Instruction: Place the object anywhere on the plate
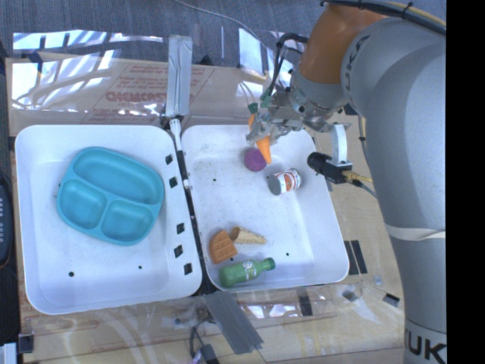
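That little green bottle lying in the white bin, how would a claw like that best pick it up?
Probably around the middle of the body, from straight above. The green bottle lies on its side near the front wall of the right bin, its long axis running left to right. Fingers closing across the narrow width, one on each long side, should hold. The waffle piece sits close by its left end.

Blue plate [111, 196], green bottle [245, 271], purple-and-orange carrot [258, 155].
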`<move>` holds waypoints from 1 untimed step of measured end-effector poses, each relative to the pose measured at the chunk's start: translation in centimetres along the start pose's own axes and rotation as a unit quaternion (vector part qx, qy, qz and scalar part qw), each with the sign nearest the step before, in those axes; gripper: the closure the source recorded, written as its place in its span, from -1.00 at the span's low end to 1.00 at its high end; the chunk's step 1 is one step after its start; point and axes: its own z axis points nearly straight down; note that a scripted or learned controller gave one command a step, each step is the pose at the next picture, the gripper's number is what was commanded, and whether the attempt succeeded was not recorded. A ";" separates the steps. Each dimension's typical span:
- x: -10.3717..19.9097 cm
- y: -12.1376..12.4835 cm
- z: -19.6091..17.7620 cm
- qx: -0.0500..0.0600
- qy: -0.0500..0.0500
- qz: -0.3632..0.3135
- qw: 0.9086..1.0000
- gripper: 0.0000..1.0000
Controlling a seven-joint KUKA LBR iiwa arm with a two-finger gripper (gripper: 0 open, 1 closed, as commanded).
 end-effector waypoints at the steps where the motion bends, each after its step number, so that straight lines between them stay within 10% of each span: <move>1: 2.9 -3.6 10.2 0.004 0.001 0.001 1.000 1.00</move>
